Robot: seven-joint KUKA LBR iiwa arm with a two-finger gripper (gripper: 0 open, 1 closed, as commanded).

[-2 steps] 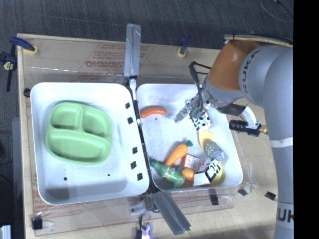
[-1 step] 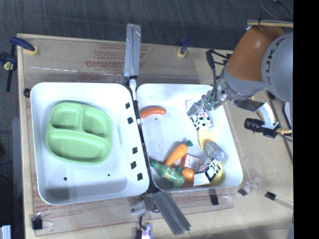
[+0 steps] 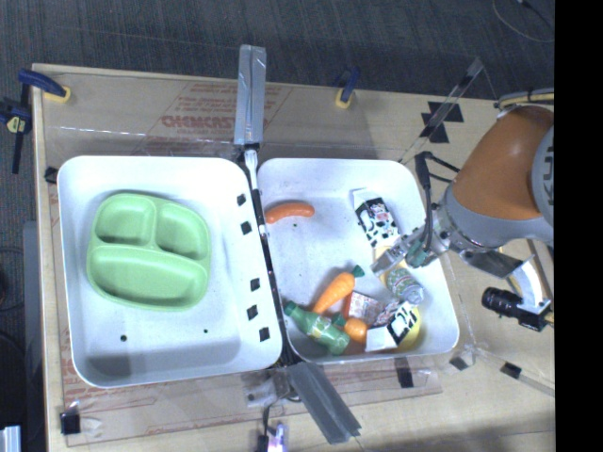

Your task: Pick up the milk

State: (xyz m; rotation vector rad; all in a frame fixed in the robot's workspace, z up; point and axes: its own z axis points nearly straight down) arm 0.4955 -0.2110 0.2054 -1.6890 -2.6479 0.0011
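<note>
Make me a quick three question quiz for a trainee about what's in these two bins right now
1. True or false: the green divided plate lies in the left bin.
2. Which lies nearest the milk carton? A) sausage B) gripper C) green bottle
3. Fill in: the carrot lies in the ___ bin.

Key: 1 true; 2 B; 3 right.

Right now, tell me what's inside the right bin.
The right bin holds a milk carton, sausage, carrot, green bottle and a pile of packets; whatever lies beneath that pile is covered.
</note>
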